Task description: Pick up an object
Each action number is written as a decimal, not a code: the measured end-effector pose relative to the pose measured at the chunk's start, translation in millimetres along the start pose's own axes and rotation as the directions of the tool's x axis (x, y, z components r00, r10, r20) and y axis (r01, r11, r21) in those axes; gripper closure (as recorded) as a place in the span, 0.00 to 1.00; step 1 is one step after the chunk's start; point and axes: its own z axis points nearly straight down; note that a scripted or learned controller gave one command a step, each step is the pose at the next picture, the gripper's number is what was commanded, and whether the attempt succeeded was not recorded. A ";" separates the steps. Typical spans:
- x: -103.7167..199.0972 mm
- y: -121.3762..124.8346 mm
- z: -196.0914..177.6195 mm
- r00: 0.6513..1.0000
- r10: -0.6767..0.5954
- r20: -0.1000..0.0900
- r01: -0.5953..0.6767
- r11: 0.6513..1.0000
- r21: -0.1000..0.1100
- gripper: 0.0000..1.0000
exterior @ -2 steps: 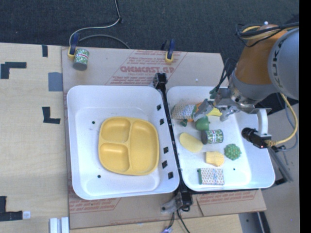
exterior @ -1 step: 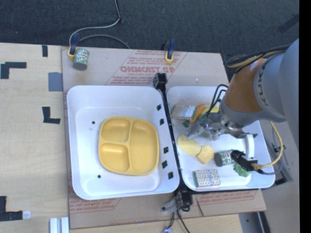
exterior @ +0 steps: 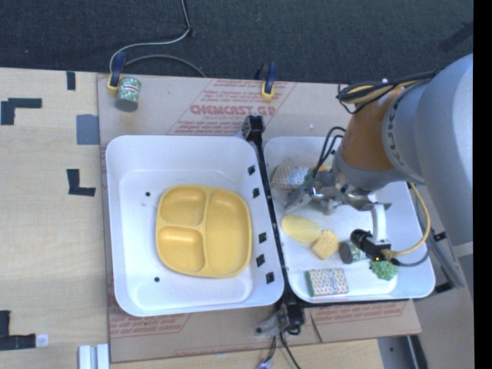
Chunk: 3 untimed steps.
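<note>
Two shallow white bins sat side by side on a sheet of printed brown cardboard (exterior: 223,110), which lay on a pale wooden bench (exterior: 46,229); dark carpet (exterior: 269,21) ran behind it. The left bin (exterior: 123,206) held one thing, a yellow plate (exterior: 204,231) with three compartments, lying flat near the middle. The right bin (exterior: 411,283) held several small things: one pale yellow oblong piece (exterior: 300,227), one darker yellow ridged chunk (exterior: 325,244) touching its right end, one flat card with a dotted green pattern (exterior: 327,281) near the front edge, one grey speckled lump (exterior: 289,176) by the divider, and one small green piece (exterior: 384,268) toward the front right, partly behind black hardware.

Two yellow clamps pinned the cardboard's far edge, one at the left corner (exterior: 115,79) and one near the middle (exterior: 267,91). A small jar with a speckled label (exterior: 128,93) lay beside the left clamp, and a thin cable (exterior: 165,44) looped across the carpet to it.

One arm (exterior: 430,129), grey with an orange band, reached over the right bin. Its gripper (exterior: 307,193) hung low over the back of that bin, between the grey lump and the pale yellow piece. Whether it was spread or pinched, I could not tell; nothing could be seen gripped in it.
</note>
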 end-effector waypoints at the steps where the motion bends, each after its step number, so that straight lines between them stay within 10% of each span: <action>1: 5.4 -46.9 -0.5 1.000 0.000 0.002 0.000 1.000 -0.003 0.00; 2: 4.4 -27.3 0.1 1.000 0.001 0.000 -0.001 1.000 0.001 0.00; 3: -1.9 47.0 0.4 1.000 -0.001 0.002 0.001 1.000 -0.002 0.00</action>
